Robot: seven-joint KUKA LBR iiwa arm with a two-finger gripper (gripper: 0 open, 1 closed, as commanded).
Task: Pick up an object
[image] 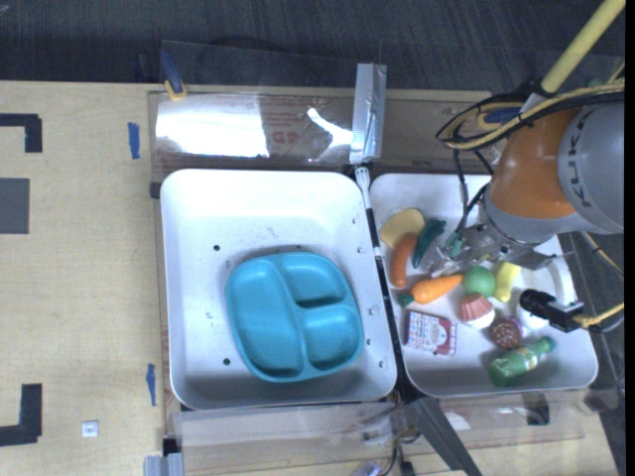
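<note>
In right bin, carrot pointing left

Bright overhead light, glare on clear panel, soft shadows, slightly blurry

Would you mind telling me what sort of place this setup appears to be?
Probably a robotics lab's pick-and-place test bench: a robot arm reaches over two white bins, the right bin holds toy food such as a carrot, and the left bin holds a blue divided tray.
</note>
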